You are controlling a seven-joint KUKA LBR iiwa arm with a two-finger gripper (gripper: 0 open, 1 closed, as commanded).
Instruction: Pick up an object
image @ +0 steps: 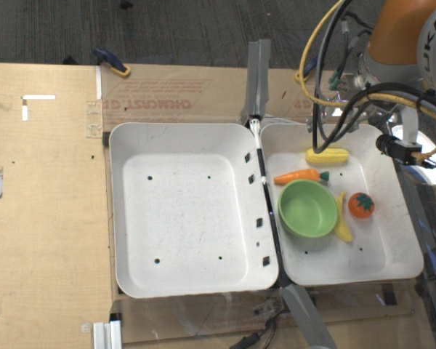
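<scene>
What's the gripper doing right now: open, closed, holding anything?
Gripper: cannot be told from this view. The arm is above the right bin, where the toys lie.

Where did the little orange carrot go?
The carrot lies in the right bin, just above the green bowl and below the yellow corn.

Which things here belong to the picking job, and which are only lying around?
For the job: green bowl, carrot, corn cob, tomato, banana, right bin.
Lying about: left bin, blue clamp, white tape.
</scene>
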